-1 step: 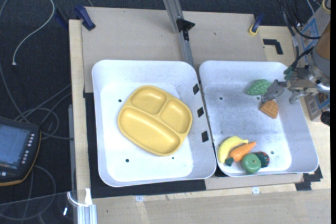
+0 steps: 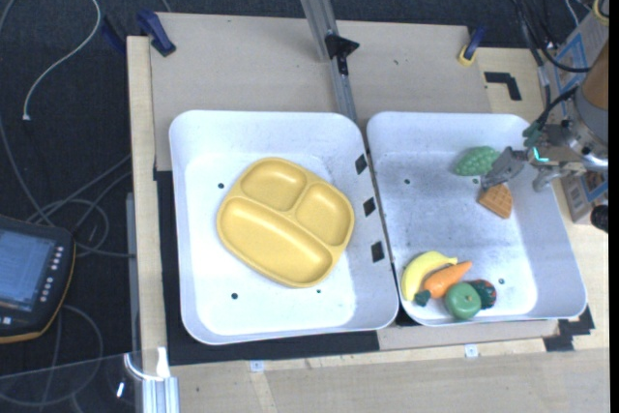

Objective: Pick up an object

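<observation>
In the right bin (image 2: 455, 227), a green leafy toy (image 2: 477, 160) lies near the far right and a tan wedge (image 2: 497, 200) sits just in front of it. At the bin's near edge, a yellow banana (image 2: 422, 270), an orange carrot (image 2: 448, 278) and a green apple (image 2: 464, 302) are clustered together. My gripper (image 2: 523, 171) hovers at the right rim, open, with one dark finger (image 2: 502, 171) just above the wedge and beside the leafy toy. Nothing is between its fingers.
The left bin (image 2: 193, 208) holds a yellow divided plate (image 2: 285, 221). A metal post (image 2: 319, 5) rises behind the seam between the bins. Blue and yellow clamps sit at the bench's far corners, and cables lie on the floor at left.
</observation>
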Available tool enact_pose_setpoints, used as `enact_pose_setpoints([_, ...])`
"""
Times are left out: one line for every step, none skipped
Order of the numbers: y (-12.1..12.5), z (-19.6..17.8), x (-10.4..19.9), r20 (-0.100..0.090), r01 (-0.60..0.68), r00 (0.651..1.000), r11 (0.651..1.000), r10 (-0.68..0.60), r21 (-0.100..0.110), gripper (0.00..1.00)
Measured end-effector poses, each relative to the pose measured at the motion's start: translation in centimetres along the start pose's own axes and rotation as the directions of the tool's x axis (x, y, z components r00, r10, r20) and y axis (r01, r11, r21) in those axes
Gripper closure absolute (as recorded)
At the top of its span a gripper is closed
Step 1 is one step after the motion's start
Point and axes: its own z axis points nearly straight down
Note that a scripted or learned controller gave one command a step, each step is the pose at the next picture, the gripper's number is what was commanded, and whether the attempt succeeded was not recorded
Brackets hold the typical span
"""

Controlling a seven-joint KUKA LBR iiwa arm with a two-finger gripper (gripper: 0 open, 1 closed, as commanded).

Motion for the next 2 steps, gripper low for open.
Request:
enact_pose_setpoints([0.4,4.5,0.6,-0.001,0.0,1.0,1.0,0.0,0.005,0.0])
enact_pose_setpoints([0.2,9.2,-0.2,0.0,-0.002,1.0,1.0,0.002,0.005,0.0])
